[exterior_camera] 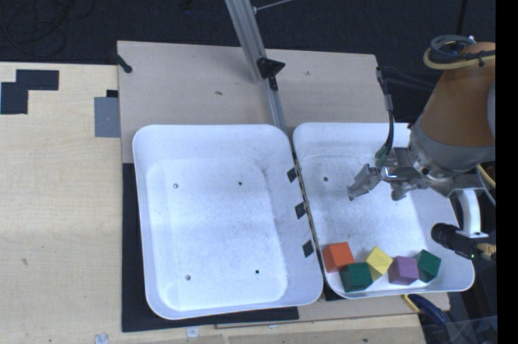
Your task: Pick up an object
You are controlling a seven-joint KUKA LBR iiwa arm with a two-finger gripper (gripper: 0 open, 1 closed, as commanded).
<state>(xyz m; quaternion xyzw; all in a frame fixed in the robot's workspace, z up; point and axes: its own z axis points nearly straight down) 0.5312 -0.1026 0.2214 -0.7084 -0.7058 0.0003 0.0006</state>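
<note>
Look down from the camera above the bench. You can count two white bins side by side, the left bin and the right bin.

You can count five small blocks, and all of them sit in the right bin, below the gripper along the bin's near wall. There is one orange block, one yellow block and one purple block. There are two green blocks: a dark green block touching the orange one, and a second green block just past the purple one, near the bin's corner.

The gripper hangs over the middle of the right bin, well apart from the blocks. You cannot tell how its tips are set, and nothing shows between them.

There is open bin floor around the gripper and between it and the blocks. The wall where the two bins meet is to its left, with three black clips on it. The blocks are packed close to the near wall.
</note>
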